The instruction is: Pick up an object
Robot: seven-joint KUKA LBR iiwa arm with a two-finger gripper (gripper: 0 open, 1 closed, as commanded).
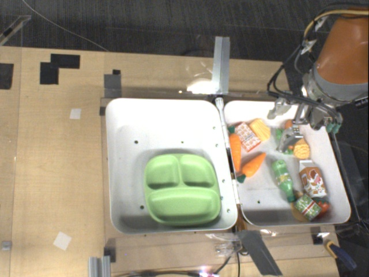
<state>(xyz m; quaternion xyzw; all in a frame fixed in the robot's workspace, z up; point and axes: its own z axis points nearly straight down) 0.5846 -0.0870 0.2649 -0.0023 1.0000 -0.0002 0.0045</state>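
The right bin (340, 183) holds several toy foods. A carrot (252, 164) lies near its left wall beside a second orange piece (235, 149). A red-and-white packet (247, 136) and a yellow piece (260, 128) lie toward the back. A green bottle (282, 179) is in the middle, a brown carton (313, 181) to its right, and a green-labelled can (307, 208) at the front. My gripper (288, 140) hangs low over the back of this bin, just left of a round orange cookie (301, 150) and by a small green piece (278, 134). Nothing visibly hangs from it.
The left bin (124, 126) holds a green divided plate (181, 189) at its front. A metal post (221, 62) stands behind the wall between the bins. The arm's orange band (346, 39) and cables loom over the right bin's back right corner.
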